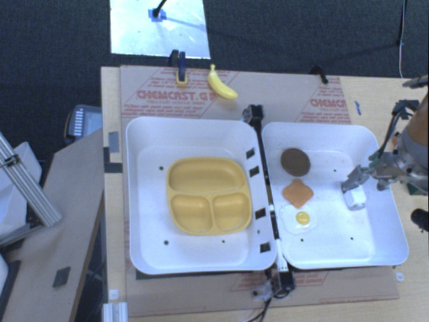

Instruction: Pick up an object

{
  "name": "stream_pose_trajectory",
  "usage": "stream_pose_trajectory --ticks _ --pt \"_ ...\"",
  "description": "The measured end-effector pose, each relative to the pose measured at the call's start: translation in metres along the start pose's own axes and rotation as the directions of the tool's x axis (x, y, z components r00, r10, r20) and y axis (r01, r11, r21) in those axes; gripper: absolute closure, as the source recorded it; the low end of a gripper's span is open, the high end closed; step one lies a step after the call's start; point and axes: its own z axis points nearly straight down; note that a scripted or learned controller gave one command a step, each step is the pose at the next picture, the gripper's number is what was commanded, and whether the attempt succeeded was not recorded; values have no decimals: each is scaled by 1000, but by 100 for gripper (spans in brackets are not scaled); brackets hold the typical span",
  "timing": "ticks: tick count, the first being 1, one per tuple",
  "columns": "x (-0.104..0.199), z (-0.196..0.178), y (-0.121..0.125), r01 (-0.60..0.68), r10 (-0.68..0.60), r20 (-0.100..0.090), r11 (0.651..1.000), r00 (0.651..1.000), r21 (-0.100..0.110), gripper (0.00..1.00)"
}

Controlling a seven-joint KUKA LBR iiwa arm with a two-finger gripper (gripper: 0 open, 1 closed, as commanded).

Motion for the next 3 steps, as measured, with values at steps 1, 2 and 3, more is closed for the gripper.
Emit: stream_pose_trajectory --ticks 1,2,3 --pt "0 -6 3 3 -3 3 1000 1000 -11 0" --pt "-3 36 6 2 -2 3 1000 1000 -11 0" --pt "-11 79 10 1 -1 5 1000 1000 -14 0"
